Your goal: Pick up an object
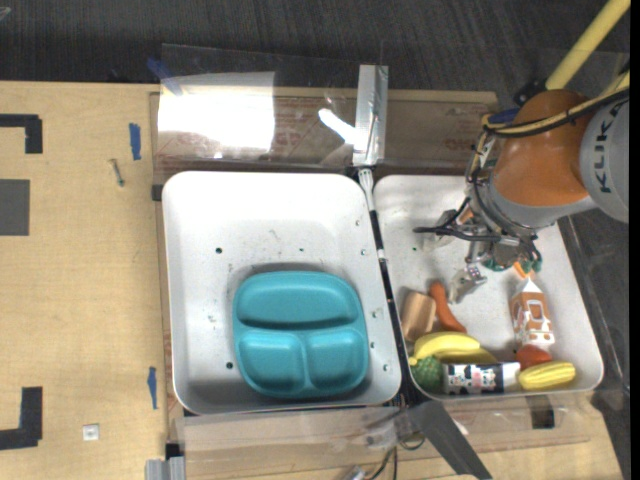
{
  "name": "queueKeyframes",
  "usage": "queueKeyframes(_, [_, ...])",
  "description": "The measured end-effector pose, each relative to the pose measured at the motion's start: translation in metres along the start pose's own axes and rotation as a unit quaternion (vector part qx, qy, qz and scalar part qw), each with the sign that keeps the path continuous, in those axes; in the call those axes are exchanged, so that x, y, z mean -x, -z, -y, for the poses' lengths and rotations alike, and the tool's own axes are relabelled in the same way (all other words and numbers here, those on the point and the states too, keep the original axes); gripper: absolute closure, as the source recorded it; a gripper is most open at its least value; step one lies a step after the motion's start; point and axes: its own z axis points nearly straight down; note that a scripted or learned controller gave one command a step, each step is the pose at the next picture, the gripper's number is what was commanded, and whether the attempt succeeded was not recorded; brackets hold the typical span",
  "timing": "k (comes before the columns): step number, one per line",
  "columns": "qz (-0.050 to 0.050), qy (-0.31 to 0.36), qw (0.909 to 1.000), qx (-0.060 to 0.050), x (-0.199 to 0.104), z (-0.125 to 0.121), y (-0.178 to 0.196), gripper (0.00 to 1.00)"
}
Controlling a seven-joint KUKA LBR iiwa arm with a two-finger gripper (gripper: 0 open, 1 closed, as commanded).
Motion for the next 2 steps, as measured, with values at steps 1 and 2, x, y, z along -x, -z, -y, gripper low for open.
queueKeyframes(1, [0.0,-0.133,0.9911,-0.002,-0.053,-0.025,0.002,0.0])
queueKeyframes(2, [-0.002,-0.085,0.9964,-0.001,0.054,-0.002,-0.002,0.0])
